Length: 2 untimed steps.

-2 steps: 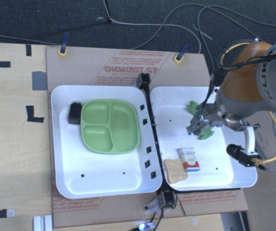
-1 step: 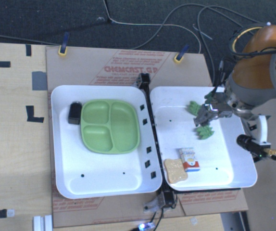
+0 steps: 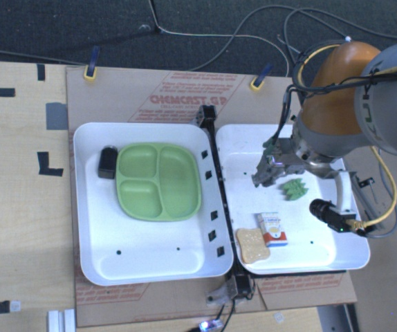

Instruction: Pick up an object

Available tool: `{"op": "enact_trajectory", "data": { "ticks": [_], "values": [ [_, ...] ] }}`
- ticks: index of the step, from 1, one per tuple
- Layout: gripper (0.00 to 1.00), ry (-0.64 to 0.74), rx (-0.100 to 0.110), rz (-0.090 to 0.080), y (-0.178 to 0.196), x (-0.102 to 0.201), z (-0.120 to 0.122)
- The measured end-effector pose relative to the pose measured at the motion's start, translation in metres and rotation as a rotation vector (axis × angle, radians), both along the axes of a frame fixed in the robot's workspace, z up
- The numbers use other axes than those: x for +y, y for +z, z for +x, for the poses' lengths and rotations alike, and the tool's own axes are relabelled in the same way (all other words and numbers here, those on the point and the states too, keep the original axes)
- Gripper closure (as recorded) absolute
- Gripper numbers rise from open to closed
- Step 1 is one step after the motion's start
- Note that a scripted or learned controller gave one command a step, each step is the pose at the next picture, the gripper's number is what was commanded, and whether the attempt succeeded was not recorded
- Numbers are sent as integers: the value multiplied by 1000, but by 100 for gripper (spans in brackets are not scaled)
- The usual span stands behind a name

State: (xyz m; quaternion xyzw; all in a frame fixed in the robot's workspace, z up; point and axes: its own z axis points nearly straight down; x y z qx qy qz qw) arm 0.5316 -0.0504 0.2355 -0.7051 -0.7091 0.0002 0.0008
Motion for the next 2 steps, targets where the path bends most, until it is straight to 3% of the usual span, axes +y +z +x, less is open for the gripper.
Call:
{"op": "enact_trajectory", "data": {
  "ticks": [2],
  "values": [
    [100,1,2,0,-10,107,-20]
  ]
}}
